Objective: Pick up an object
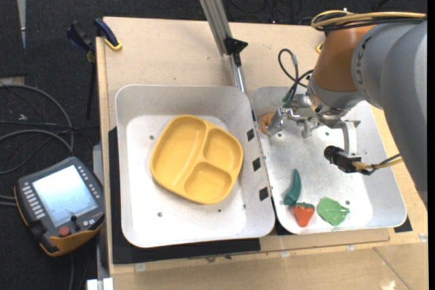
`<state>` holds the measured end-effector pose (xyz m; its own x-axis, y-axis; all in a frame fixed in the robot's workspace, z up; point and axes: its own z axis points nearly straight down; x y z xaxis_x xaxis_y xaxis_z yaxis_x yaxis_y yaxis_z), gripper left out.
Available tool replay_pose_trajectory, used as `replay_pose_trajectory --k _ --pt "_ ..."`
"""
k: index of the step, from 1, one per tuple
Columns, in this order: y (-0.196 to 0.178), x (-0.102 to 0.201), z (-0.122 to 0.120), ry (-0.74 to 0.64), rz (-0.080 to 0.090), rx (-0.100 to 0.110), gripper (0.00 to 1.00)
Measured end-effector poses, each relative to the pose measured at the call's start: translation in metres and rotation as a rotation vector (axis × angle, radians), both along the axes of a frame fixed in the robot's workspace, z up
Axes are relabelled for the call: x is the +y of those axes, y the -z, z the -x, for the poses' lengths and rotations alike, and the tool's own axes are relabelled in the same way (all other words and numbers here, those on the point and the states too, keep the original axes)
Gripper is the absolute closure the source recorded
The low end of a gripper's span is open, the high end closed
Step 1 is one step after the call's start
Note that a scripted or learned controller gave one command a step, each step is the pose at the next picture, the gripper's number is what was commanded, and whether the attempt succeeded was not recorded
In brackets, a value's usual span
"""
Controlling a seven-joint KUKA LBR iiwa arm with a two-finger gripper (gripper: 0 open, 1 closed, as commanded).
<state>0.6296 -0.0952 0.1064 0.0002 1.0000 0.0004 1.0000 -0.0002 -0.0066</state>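
The grey arm (380, 58) reaches in over the far half of the right bin (380, 214), its orange band just above the wrist. The left bin (136, 214) carries a yellow divided plate (197, 158) lying flat near its middle, three compartments facing up.

The gripper (293, 120) hangs low over the right bin's far left corner, and whether its claw is spread or pressed together I cannot tell, since cables and brackets crowd it from this angle. A small orange object (266, 121) sits just beside it against the bin's left wall; it is partly hidden and too small to name with any confidence.

Along the right bin's near edge lie three toy foods, close together: a green leafy piece (333, 211) toward the middle, a red strawberry-like piece (304, 214) just to its left, and a slim teal pepper-like piece (293, 188) touching or nearly touching the red one on its far side.

Any of these would likely be light, hard plastic and somewhat slick. The red piece looks the easiest: compact and rounded, best pinched across its widest middle. The teal one should be taken across its narrow width, and the flat green one offers little to hold.
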Motion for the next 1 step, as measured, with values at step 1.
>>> replay_pose_trajectory --k 1 --pt "-0.0147 -0.0001 -0.0020 0.000 0.001 -0.008 1.00"
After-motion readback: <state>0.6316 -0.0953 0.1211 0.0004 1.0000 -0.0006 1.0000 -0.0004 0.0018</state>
